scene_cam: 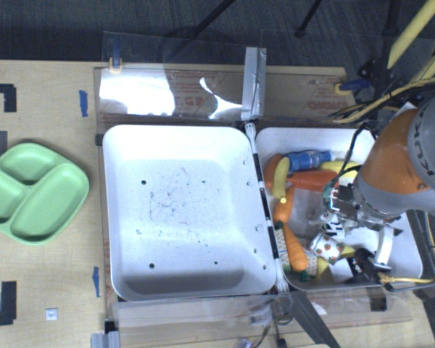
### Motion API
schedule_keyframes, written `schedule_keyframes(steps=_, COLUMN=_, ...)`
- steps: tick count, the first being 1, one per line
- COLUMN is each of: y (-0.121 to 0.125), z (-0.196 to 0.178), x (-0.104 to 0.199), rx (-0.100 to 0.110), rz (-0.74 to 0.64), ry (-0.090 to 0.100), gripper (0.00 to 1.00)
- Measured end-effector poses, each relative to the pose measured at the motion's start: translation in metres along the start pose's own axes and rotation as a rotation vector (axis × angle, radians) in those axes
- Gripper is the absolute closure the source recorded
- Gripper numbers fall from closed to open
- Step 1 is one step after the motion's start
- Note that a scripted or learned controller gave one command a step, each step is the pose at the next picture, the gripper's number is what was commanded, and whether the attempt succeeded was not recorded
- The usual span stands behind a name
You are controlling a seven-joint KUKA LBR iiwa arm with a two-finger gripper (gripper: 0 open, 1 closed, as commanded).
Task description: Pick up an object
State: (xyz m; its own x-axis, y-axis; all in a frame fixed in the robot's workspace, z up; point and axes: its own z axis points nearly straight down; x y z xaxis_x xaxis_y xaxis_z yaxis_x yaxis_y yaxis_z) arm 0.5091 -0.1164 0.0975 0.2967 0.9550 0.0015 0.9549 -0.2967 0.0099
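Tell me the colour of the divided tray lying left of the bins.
Light green; the divided tray shows plainly in the camera view.

toys (299, 194) piled in right bin (413, 263); left bin (181, 194) beside it; tray (32, 192) far left

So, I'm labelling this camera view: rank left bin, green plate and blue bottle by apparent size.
1. Left bin, largest.
2. Green plate.
3. Blue bottle, smallest, partly hidden.
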Motion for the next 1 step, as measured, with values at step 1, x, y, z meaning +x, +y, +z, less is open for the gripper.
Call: schedule_keyframes(steps=1, y=0.0246, z=-0.1247, x=0.0671, rx=0.011, rz=0.023, ry=-0.002, gripper=1.00)
